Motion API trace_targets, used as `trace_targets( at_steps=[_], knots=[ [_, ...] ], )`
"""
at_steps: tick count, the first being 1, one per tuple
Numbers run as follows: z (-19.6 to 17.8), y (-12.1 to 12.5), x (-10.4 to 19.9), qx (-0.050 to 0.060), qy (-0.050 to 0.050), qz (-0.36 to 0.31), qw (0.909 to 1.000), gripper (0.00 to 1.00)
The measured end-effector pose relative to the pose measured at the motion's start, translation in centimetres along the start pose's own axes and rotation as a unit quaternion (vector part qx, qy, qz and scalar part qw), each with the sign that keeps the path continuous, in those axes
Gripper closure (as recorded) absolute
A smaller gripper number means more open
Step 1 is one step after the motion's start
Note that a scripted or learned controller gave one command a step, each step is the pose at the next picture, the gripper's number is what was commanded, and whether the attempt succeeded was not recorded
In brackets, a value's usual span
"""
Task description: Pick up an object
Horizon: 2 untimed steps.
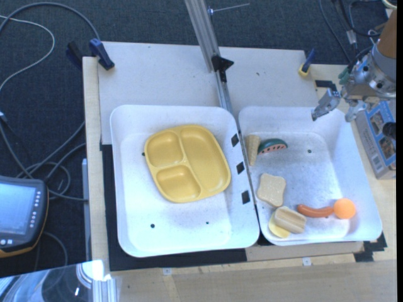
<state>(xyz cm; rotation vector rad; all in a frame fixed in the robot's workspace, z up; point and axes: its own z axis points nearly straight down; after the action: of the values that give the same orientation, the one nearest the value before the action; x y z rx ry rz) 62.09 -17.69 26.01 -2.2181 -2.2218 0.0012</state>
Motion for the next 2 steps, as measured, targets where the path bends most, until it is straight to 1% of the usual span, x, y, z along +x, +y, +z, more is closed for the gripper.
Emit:
trace_targets(
  at_steps=[1,2],
  knots=[
    [0.0,0.0,0.0,0.0,0.0,0.0,1.0,0.0],
    [5.5,0.2,-0.9,0.003,0.0,0.001,1.0,0.0]
  ],
)
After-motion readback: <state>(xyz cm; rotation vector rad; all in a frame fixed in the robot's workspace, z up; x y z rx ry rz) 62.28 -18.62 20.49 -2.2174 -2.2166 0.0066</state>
